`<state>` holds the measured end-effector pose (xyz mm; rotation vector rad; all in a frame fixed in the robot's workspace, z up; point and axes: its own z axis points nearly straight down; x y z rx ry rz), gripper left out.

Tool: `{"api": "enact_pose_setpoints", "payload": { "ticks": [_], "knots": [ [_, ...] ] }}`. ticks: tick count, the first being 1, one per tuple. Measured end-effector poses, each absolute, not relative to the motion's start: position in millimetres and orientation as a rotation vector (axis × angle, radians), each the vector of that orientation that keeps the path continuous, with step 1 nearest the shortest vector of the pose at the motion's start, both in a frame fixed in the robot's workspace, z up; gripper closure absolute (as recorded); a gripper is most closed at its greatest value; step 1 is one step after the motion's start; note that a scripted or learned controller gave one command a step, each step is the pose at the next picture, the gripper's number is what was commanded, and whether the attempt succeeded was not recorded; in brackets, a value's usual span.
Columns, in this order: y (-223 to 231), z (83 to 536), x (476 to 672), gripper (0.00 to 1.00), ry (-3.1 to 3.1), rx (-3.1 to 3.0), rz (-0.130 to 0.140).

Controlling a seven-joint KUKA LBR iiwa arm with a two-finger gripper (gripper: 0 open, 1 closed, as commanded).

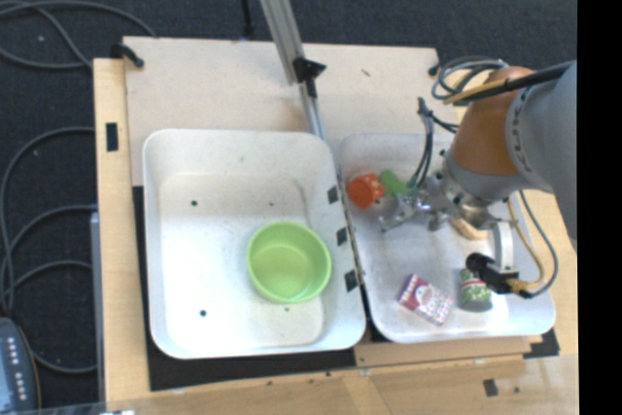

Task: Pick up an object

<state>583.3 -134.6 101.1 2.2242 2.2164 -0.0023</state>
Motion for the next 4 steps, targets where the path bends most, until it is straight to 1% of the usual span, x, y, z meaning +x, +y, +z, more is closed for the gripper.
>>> {"api": "enact_pose_setpoints", "payload": {
  "ticks": [1, 2, 3, 4],
  "knots": [
    [-135.1, 112.0, 584.2, 1.0, 2.21, 2.228, 0.003],
    [-143.8, 173.9, 586.7, 1.0, 2.209, 2.225, 0.006],
    [-145.5, 220.6, 595.5, 1.0, 2.221, 2.214, 0.006],
    [-146.3, 239.0, 596.4, 1.0, 2.224, 2.216, 0.004]
  ]
}}
